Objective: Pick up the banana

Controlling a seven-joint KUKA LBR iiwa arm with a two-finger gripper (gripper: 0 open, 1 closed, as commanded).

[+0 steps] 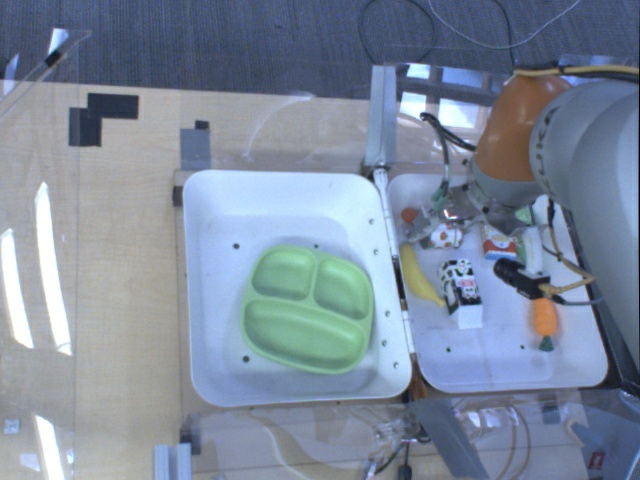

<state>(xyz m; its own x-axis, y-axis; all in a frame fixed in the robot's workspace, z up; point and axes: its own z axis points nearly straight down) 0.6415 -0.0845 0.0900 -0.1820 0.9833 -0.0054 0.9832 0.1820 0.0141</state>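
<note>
- Banana lying in the right bin, hard against its left wall, pointing toward the bin's near end.
- Black-and-white cow figure just beside it, to the right.
- Carrot farther right, near the right wall.
- Gripper hanging above the bin's far end, well apart from the banana; open or closed: cannot tell.
- Green divided plate resting in the left bin.

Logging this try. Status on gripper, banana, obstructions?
Two-finger gripper low over right white bin, rear part. Yellow banana lying by that bin's left wall, not held. Black-and-white cow toy close beside it, on its right.
</note>
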